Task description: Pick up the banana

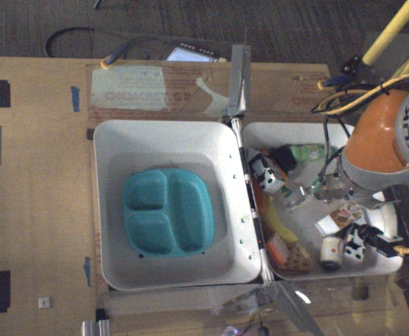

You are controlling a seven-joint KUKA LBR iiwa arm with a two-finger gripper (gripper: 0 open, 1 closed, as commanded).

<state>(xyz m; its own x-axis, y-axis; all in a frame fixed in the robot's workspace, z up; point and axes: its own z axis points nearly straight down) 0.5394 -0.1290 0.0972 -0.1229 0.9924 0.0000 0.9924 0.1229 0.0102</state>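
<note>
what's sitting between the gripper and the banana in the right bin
Nothing visible lies between them. The gripper hangs over bare bin floor just up and right of the banana. Clutter crowds the banana though: a black-and-white cow toy beyond its upper end and an orange carrot-like piece along its left side.

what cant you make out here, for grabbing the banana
- Gripper: small and blurred in the camera view; its finger state is unreadable.
- Banana: one end is tucked under neighbouring clutter in the right bin.
- Small items along the right bin's near wall: too blurred to identify.
- Arm: covers the right bin's far right corner.
</note>
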